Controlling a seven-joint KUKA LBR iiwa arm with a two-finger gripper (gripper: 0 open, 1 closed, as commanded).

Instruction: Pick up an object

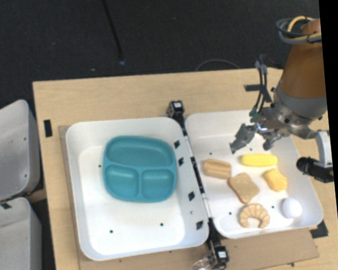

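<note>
The right bin holds several food items: a tan bread roll, a yellow banana-like piece, a slice of bread, an orange-yellow chunk, a croissant and a white egg. My gripper hangs over the upper part of the right bin, just above the yellow piece, with its two fingers spread apart and nothing between them.
The left bin carries a teal divided plate. A hinge with black clips runs between the two bins. The bench top surrounds both bins.
</note>
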